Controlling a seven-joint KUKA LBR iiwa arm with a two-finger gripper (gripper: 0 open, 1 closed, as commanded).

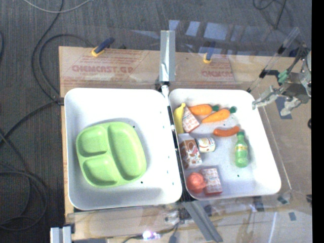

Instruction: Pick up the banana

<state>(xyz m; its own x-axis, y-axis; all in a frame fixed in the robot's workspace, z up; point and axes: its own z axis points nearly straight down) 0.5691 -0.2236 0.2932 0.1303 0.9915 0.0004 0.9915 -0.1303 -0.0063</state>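
In the camera view the arm sits at the right edge, outside the right bin (263,151), and the tool (283,96) hangs beyond that bin's upper right corner, over the table (101,67). Whether the tool is open or closed I cannot tell; it is small and partly lost against clutter there. Nothing is visibly held in it.

The banana (178,117) lies in the right bin, hard against its left wall near the upper left corner, standing roughly lengthwise along that wall. A small patterned carton (190,119) is just beside it on the right, apparently touching, and two carrots (210,112) lie a little further right. A green bottle (241,149) stands well apart. The left bin holds a green divided plate (110,153).

So the task looks to be at its opening step, the approach not yet made. The banana lies well apart from the tool, across the whole width of the bin. The next move, as I judge it, calls for travelling left over the bin and descending close to the wall (a tight spot, with the carton crowding the other side).
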